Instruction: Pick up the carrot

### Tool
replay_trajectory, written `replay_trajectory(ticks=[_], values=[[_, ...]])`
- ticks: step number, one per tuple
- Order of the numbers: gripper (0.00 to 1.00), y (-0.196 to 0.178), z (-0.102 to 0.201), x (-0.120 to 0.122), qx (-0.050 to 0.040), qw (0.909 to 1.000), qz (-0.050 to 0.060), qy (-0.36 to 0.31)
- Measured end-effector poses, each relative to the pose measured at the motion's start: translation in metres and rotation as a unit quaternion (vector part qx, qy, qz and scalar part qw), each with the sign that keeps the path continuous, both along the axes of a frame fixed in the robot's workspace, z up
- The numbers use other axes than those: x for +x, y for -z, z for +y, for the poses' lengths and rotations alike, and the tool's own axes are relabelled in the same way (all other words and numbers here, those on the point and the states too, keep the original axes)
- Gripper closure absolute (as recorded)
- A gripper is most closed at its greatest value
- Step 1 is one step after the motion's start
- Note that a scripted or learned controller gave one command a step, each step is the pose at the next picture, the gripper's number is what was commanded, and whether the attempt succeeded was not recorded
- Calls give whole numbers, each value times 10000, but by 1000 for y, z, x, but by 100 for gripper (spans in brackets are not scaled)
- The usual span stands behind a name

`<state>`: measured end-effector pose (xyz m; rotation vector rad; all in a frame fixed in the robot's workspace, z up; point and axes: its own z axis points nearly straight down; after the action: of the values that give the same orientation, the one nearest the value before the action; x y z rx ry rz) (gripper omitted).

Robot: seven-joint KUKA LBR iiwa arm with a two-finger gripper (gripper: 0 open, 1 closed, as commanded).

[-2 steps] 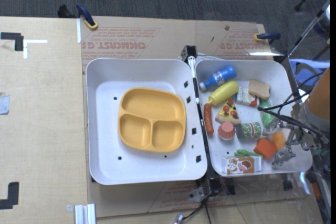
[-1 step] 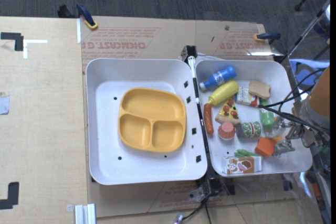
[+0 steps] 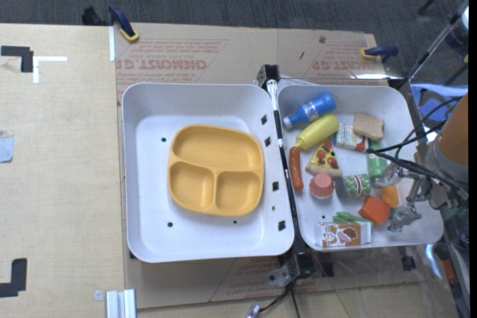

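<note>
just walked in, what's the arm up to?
The arm's end effector sits low at the right edge of the right bin, beside the orange carrot. That bin is crowded with toy food: a blue bottle, a yellow mustard bottle, a hot dog, a pizza slice. The left bin holds a yellow divided plate.

I saw a mustard-yellow divided plate [image 3: 216,169] in the white left bin [image 3: 141,182]. The white right bin [image 3: 406,112] held a blue bottle [image 3: 309,109] with a white cap, a yellow bottle [image 3: 317,130], a red-brown sausage [image 3: 297,167], a pizza slice [image 3: 324,158] dotted red on yellow, an orange carrot [image 3: 376,208] with green leaves, and a brown-and-white carton [image 3: 344,234].
</note>
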<state>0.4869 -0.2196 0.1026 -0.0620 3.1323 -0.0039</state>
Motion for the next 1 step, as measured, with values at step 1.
replay_trajectory(ticks=[1], values=[[100, -10, 0, 4, -16, 10000, -34, -22]])
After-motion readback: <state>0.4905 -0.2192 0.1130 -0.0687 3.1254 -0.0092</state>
